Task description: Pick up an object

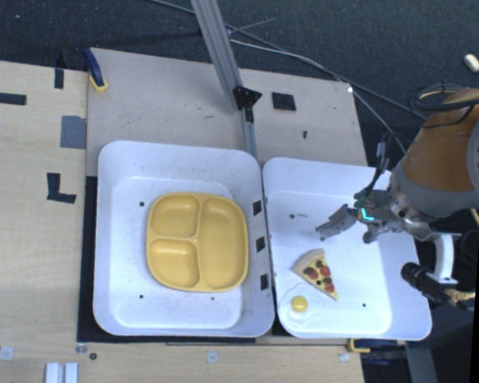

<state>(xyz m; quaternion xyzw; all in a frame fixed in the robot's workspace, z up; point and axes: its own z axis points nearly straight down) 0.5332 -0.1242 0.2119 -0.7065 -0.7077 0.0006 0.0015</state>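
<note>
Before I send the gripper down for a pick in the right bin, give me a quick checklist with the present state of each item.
1. Gripper holds nothing already: ok, nothing between its fingers.
2. Fingers spread for a grasp: ok, they look apart.
3. Target in the right bin: ok, a pizza slice toy lies flat, with a small yellow round piece near the front rim.
4. Gripper over the slice: not ok, it sits behind and right of it.
5. Slice free of neighbours: ok, apart from the yellow piece and the walls.
6. Yellow divided tray: ok, it lies in the left bin.
</note>
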